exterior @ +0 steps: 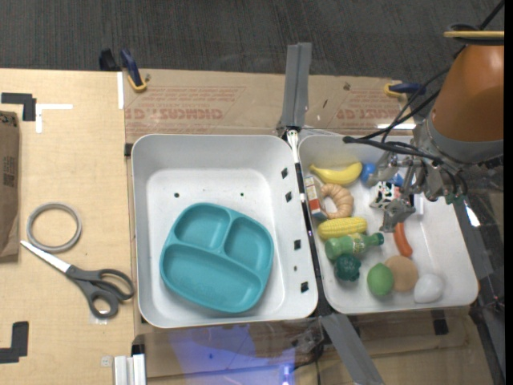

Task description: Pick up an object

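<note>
The right bin [449, 295] holds several toy foods: a yellow banana [337, 172], a tan croissant-like piece [338, 200], a corn cob [341, 228], a green bottle [355, 245], a dark green lump [348, 269], a green ball [380, 280], a peach egg [404, 273], a white egg [429, 287], an orange carrot [401, 241] and a small blue piece [368, 172]. My gripper [397, 201] hangs over the middle of this bin, just above the carrot and right of the croissant-like piece. Cables and wrist parts crowd around its tip.
The left bin [152, 167] holds a teal divided plate [216, 257]. On the bench to the left lie scissors [80, 277] and a roll of tape [54, 226]. A grey divider bar [296, 87] runs behind the bins.
</note>
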Available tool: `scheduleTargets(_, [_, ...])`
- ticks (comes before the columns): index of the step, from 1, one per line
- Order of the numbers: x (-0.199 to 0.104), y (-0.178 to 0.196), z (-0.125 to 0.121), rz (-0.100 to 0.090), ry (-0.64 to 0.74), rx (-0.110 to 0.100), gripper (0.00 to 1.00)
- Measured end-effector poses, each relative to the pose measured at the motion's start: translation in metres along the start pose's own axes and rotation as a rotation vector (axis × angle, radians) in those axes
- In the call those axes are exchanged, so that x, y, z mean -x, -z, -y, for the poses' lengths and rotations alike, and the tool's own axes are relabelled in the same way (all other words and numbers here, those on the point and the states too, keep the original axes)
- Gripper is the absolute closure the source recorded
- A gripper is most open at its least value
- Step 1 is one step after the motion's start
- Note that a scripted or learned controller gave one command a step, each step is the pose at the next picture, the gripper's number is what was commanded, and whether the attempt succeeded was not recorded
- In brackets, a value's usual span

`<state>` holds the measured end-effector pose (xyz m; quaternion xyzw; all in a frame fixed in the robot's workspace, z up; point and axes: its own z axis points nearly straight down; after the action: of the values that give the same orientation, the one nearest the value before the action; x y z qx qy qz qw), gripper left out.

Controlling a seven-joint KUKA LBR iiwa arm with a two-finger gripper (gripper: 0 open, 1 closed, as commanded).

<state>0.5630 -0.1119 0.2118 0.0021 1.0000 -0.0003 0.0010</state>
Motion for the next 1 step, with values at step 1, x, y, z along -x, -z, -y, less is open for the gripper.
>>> scheduleTargets(1, [-0.0498,-0.1099,-0.0111,0.002,-0.094,0.000,0.00])
